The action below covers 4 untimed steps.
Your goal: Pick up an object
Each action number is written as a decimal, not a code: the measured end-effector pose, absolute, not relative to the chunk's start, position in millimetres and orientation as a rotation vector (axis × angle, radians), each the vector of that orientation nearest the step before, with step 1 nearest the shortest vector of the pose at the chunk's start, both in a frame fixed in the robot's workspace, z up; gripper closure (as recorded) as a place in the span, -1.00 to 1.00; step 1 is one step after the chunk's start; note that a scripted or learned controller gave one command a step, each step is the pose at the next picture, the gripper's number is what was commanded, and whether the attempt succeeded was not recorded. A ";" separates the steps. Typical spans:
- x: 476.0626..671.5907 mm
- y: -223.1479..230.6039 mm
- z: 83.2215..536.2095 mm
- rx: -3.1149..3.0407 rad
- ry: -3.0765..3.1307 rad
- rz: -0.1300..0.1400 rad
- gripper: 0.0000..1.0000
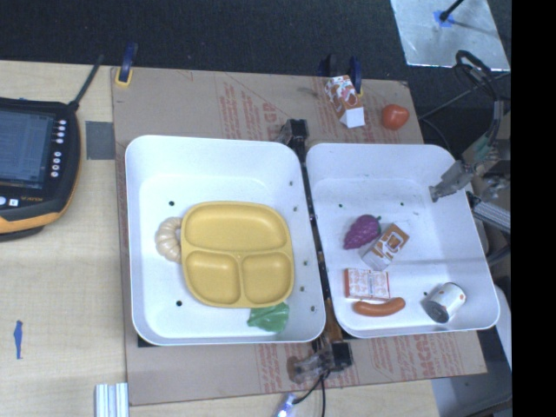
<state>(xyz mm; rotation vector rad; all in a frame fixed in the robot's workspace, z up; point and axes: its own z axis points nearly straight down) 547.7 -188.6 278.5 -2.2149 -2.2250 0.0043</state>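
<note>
So far nothing is picked up: every object lies loose in its bin. Largest is the left bin [143,233], holding a yellow divided plate [236,253], a tan piece at its left edge and a green piece [268,318] at its near edge. The right bin [408,168] holds a purple fruit [361,230], a small carton [386,247], a red-and-white packet [367,282], a sausage [379,307] and a metal can [444,301]. At the right bin's far right rim sits the gripper [445,186], cut off and small; whether its claw is spread or closed I cannot tell, and it holds nothing visible.
</note>
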 end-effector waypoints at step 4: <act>574.4 -116.0 121.0 -2.226 -2.241 -0.003 -1.00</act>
